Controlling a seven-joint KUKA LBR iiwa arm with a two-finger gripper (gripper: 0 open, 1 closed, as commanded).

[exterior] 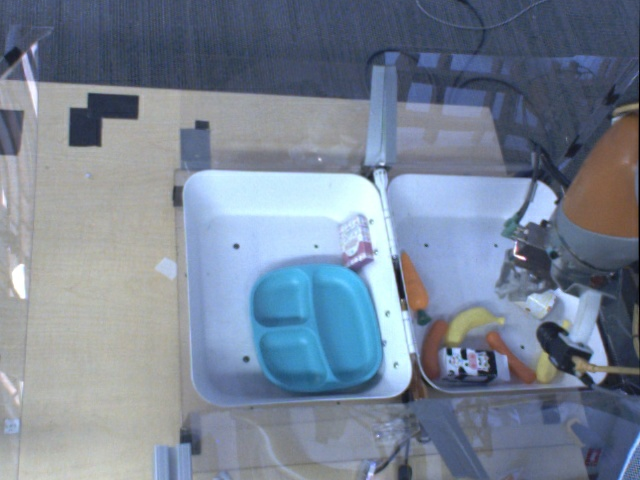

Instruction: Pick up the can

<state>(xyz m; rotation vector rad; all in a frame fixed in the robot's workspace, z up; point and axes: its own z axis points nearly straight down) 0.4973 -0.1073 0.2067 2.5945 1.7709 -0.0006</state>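
Left of the claw (527, 286) lies the can (356, 241).

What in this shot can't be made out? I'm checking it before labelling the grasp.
- End effector, camera view: the wrist's bulk covers it, so its state is unreadable.
- Can: label print too small to read.
- Yellow item by the right bin's near corner: partly behind the arm's black parts.
- Packet above the blue tray: too small and blurred to identify.
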